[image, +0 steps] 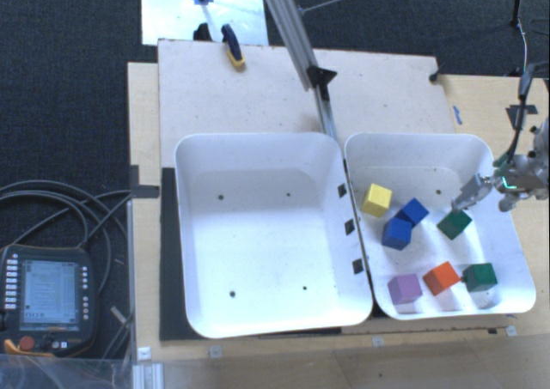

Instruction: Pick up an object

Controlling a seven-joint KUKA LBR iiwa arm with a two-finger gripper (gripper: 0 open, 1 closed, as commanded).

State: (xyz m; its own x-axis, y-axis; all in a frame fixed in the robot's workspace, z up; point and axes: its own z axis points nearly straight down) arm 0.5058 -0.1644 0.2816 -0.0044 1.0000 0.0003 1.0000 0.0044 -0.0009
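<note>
The right bin (411,143) holds several small cubes. A yellow one (376,199) lies near its left wall, with two blue cubes (404,224) touching each other beside it. A dark green cube (454,224) sits right of the blue pair. Along the front lie a purple cube (404,288), an orange cube (442,277) and a green cube (479,276). My gripper (490,197) hangs over the bin's right side, just above and right of the dark green cube. Its fingers are spread open with nothing between them.
The left bin (258,145) stands beside the right one, sharing a divider with black clips (348,226). A slanted metal pole (288,22) crosses the back of the bench. A teach pendant (47,297) and cables lie at lower left.
</note>
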